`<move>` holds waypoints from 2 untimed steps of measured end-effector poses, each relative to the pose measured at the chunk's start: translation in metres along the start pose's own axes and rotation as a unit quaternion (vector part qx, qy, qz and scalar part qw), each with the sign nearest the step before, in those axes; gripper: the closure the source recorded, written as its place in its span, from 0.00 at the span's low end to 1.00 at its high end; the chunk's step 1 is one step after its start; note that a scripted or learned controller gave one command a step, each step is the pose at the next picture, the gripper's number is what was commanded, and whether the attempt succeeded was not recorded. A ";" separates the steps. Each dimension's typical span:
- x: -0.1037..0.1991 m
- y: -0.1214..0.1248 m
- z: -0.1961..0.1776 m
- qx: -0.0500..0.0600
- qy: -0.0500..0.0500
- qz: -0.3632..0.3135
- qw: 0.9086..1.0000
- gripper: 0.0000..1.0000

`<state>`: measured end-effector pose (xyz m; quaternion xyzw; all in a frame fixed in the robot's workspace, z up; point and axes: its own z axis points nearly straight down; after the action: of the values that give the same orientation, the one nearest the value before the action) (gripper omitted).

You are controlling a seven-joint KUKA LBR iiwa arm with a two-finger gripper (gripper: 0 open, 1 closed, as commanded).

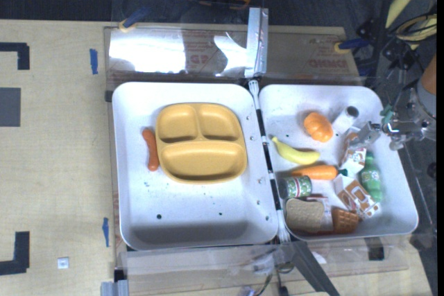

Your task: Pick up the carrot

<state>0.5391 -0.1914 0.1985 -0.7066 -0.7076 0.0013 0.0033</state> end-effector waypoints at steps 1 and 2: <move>0.002 -0.004 -0.011 -0.002 -0.001 -0.058 0.998 0.00; 0.049 0.000 0.081 -0.012 -0.005 -0.097 0.995 0.00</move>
<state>0.5380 -0.1418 0.1174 -0.6345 -0.7728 -0.0040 -0.0093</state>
